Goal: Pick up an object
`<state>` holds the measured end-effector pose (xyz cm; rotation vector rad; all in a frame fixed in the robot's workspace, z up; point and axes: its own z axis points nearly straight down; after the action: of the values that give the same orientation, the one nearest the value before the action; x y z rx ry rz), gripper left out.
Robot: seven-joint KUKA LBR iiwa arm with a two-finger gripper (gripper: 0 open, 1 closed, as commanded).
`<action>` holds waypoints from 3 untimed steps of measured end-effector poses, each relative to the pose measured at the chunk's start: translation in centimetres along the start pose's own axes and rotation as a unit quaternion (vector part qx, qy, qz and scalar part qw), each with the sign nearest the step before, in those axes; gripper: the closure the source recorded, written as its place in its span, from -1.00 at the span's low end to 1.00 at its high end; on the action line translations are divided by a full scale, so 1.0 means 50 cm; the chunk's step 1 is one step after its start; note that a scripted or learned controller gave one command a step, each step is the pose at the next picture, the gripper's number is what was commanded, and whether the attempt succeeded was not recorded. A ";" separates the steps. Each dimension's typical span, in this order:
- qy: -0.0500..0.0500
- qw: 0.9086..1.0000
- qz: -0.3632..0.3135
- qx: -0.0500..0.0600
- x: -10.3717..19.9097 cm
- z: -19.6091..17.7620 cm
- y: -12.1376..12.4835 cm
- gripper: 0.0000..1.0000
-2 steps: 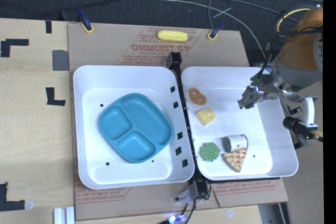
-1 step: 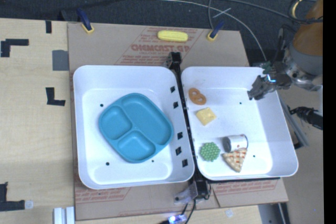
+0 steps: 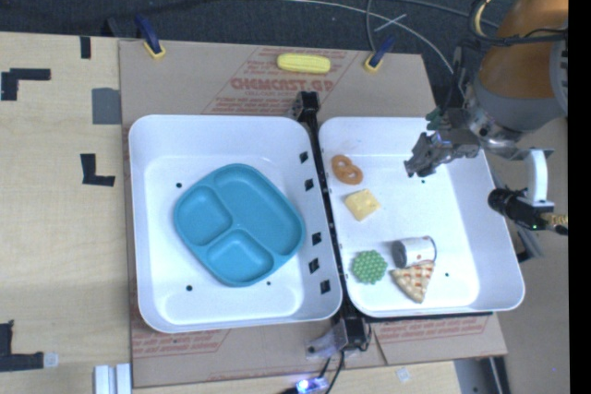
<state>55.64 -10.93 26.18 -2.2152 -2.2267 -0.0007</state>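
The right bin (image 3: 480, 291) holds a brown pretzel (image 3: 347, 169), a pale yellow cheese block (image 3: 361, 204), a green bumpy ball (image 3: 369, 268), a small grey-and-white can (image 3: 413, 251) lying on its side, and a pizza slice (image 3: 415, 280). My gripper (image 3: 423, 159) hangs over the upper right part of that bin, right of the pretzel and apart from every item. Nothing shows between its dark fingers.
The left bin (image 3: 148, 198) carries a blue divided tray (image 3: 238, 223). A yellow corn-like piece (image 3: 303, 64) lies on the cardboard behind the bins. Cables cross the dark back area. The arm's grey body (image 3: 522, 88) stands right of the right bin.
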 end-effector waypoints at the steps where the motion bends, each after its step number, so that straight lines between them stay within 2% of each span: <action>1: 0.000 1.000 0.000 0.001 0.104 0.034 -0.003 1.00; 3: 0.000 1.000 -0.001 0.001 0.322 0.041 -0.047 1.00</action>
<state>53.19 5.18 24.15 -2.2117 -2.2276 0.0008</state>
